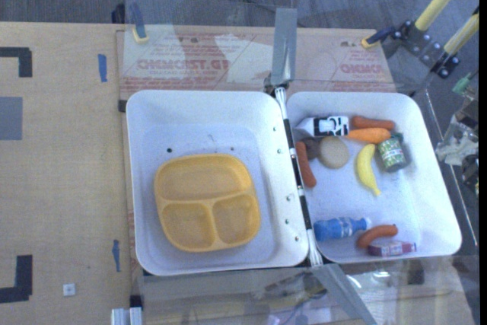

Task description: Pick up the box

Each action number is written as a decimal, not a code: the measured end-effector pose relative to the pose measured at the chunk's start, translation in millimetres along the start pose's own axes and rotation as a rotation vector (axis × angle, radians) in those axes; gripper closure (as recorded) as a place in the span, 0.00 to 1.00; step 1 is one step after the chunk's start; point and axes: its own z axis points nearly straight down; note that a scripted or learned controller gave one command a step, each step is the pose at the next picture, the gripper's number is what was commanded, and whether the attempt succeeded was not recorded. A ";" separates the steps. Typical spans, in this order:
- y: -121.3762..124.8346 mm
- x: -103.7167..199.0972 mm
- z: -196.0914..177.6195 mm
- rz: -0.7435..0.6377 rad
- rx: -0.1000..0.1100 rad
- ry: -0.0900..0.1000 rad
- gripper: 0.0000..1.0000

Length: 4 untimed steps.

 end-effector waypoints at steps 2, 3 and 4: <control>0.6 0.1 -9.7 0.000 -0.001 -0.001 1.00; 0.5 0.4 -9.6 0.000 -0.001 -0.001 0.00; -9.2 -13.1 209.5 0.073 0.000 0.002 0.00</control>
